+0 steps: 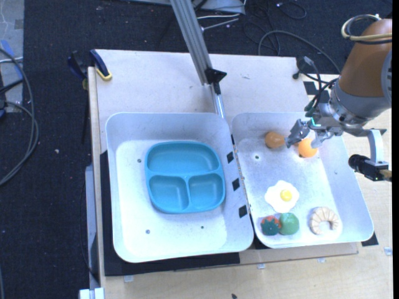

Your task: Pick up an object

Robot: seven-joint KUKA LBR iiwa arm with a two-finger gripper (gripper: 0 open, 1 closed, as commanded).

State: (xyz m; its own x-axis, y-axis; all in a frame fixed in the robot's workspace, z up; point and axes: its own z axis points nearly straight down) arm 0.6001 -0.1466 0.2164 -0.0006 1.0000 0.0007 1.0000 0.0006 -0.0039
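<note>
gripper [303,137] over right bin [349,185], partly covering orange ball [307,149]; jaw state unclear, grip not visible

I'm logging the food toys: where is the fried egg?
The fried egg lies in the right bin, toward its front, just behind the green vegetable toy and left of the shrimp-like piece.
</note>
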